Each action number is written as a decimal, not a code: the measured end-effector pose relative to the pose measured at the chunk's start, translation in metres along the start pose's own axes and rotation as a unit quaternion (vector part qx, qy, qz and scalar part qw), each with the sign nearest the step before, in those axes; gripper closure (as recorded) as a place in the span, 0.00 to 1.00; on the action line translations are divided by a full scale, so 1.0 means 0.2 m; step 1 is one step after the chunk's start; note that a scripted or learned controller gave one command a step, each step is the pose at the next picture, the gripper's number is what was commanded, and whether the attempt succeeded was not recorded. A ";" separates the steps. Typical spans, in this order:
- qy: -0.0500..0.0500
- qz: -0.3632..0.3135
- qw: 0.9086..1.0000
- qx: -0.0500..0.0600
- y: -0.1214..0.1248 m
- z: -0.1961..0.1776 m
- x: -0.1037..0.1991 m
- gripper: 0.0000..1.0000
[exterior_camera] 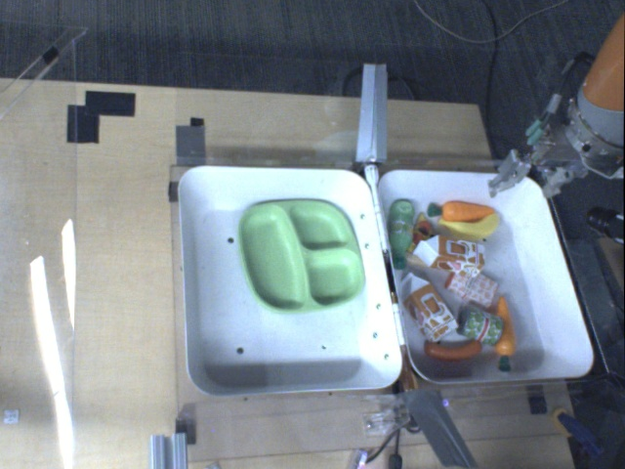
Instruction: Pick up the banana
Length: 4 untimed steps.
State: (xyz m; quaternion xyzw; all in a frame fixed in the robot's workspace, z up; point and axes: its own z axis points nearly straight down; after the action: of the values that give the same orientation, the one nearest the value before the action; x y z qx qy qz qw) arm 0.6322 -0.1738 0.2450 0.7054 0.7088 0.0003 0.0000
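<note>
The banana lies in the right bin, near its far edge, with its length running left to right and its yellow body curving a little. An orange carrot-like piece lies just behind it and touches it along the top. To the left of them a green bottle lies close to the wall between the two bins. In front of the banana there is a crowded heap: small white and orange cartons, a green can, and at the near end a red and orange vegetable. The right part of this bin, beside the banana and the heap, is bare white floor, so there is open room on that side. The hand is above the far right corner of the right bin, just over its rim, well apart from the banana and touching nothing that I can see; nothing is between its fingers, but whether they are spread or pressed together I cannot tell, because they are small and blurred. The left bin carries a green divided tray in its middle, with bare floor around it. Both bins stand on the wooden desk.
</note>
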 end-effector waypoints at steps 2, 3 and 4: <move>0.000 -0.111 0.994 0.000 -0.10 0.57 -0.15 0.00; -0.001 -0.131 0.991 -0.004 -0.10 0.79 0.14 0.00; 0.006 -0.142 0.990 0.011 0.16 0.81 -0.16 0.00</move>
State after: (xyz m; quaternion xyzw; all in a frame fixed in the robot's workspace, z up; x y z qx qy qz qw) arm 0.6647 -0.2049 0.0838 0.5976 0.8017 -0.0036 -0.0117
